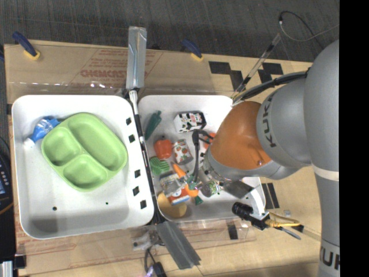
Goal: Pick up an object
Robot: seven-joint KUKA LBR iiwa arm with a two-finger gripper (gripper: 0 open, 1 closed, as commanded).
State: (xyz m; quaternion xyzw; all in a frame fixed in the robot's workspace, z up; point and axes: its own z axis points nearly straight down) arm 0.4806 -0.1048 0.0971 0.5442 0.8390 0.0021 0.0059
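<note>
Gripper (203,184): seen low in the right bin, down among the small objects; largely hidden under the wrist, so the state of the claw could not be told.
Arm (288,131): grey, with its orange band (239,137) over the right half of the right bin; reached in from the right of the view.
Object pile (179,178): a cluster of small items was noted just left of the gripper, some touching it or nearly so; orange, green and white pieces were mixed together, and no single one could be seen between the claw's parts.
Orange object (163,149): lay near the bin's left wall, above the pile.
Patterned white box (189,120): lay toward the far side of the right bin, apart from the gripper.
Dark green item (153,123): lay tilted against the left wall of the right bin.
Tan round object (173,205): lay at the near edge of the right bin, just below the pile.
Right bin (173,104): white, shallow.
Left bin (75,218): white, beside the right bin.
Green divided plate (84,150): lay in the left bin, three compartments showing.
Blue item (42,128): was partly tucked under the plate's upper left rim.
</note>
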